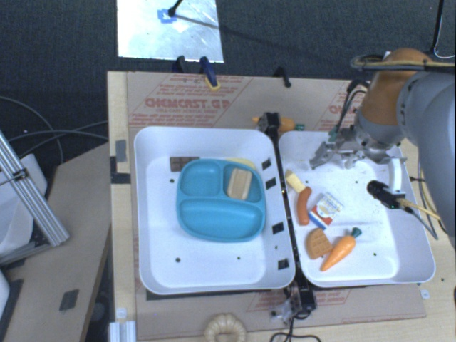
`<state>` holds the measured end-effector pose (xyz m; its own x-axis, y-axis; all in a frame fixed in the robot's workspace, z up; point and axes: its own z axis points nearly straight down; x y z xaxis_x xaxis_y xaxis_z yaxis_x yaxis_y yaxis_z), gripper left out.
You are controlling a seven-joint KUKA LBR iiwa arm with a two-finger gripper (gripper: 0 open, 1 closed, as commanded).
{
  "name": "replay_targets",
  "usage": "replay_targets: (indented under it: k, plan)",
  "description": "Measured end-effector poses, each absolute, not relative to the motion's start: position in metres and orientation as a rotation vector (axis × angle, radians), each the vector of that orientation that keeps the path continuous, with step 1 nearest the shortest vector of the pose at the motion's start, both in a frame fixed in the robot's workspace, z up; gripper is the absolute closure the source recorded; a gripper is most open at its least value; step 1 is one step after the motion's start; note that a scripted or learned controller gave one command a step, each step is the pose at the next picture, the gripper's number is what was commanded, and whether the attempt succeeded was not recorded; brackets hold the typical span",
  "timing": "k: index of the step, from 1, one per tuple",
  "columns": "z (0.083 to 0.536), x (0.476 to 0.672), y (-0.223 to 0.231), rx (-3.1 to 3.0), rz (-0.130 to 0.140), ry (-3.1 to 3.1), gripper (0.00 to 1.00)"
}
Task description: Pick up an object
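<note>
No object is held, and the loose toy food lies in the right bin [360, 198]. The toy sausage [304, 205] is an orange-red rounded cylinder that lies lengthwise on the white floor close to the wall shared with the left bin [164, 262]. Just beyond the sausage, toward the far end of the bin, is a short pale yellow piece [293, 182], too small to identify. Just to the sausage's right, close to it or touching, is a small white packet [327, 209] with red and blue marks, tilted on the floor. Nearer the camera than the sausage is a brown biscuit-like piece [318, 243]. Beside that piece lies a toy carrot [338, 251], orange with a green top, which runs diagonally away from the sausage. The gripper [338, 155] is beyond and to the right of the sausage, over the far part of the same bin and well apart from the sausage. Its metal fingers are splayed apart with nothing between them, and whether their tips touch the floor cannot be told. To the sausage's left, across the shared wall, a blue divided plate [214, 219] sits in the other bin. A tan slice of bread [239, 184] lies in its small compartment on the side toward the sausage.
</note>
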<state>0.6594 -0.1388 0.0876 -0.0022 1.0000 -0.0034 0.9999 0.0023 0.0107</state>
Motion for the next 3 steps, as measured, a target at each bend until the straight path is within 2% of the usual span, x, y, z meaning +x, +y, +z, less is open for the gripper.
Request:
replay_targets:
  k: [1,3]
  plan:
    - [0.097,0.659,-0.138,2.214,0.007,2.219,1.0]
    - [0.186,0.662,-0.14,2.213,0.007,2.221,1.0]
